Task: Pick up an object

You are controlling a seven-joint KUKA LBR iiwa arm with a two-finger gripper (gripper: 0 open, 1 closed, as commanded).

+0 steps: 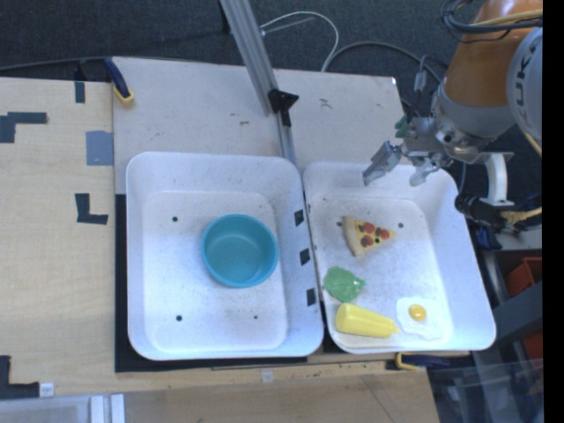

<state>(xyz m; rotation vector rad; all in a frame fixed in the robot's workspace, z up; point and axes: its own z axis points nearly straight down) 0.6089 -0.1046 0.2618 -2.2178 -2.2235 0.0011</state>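
Note:
My gripper (398, 171) hangs over the far edge of the right bin (458, 236), its two fingers spread apart with nothing between them. A toy pizza slice (367, 233) lies below it in the bin's middle. Nearer the front lie a green leafy piece (343, 283), a yellow wedge (363, 322) and a fried egg (418, 314). A blue bowl (240, 250) sits upright in the left bin (159, 236).
A slanted metal pole (256, 51) rises behind the bins, ending at a black clamp (283, 100). Cables run across the bench behind the right bin. The bins' shared rims (304, 236) meet at the centre.

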